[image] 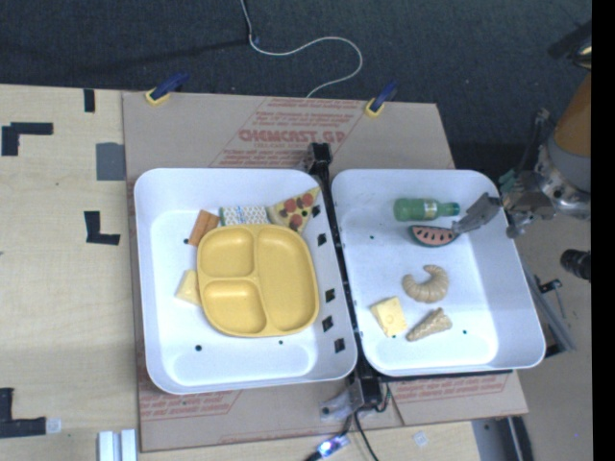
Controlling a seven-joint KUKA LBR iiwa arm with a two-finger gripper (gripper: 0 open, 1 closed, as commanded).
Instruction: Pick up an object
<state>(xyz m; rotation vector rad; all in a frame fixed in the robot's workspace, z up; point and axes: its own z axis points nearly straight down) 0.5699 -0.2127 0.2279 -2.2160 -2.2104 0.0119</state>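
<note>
The right bin [500,334] holds a green bottle [426,208] lying on its side, a watermelon slice [434,234] just below it, a croissant [427,282], a yellow cheese wedge [389,316] and a tan cone [430,325]. My gripper [497,219] hangs over the bin's upper right rim, to the right of the bottle and the watermelon slice. It is open with nothing between its fingers. One grey finger [476,217] points left toward the watermelon slice, a short gap away from it.
The left bin [154,344] carries a yellow divided plate [258,279], with a pizza slice [296,208], a brown cracker [204,227] and a pale cheese slice [186,286] around it. A black divider [332,257] separates the bins. The arm's body stands at the right edge.
</note>
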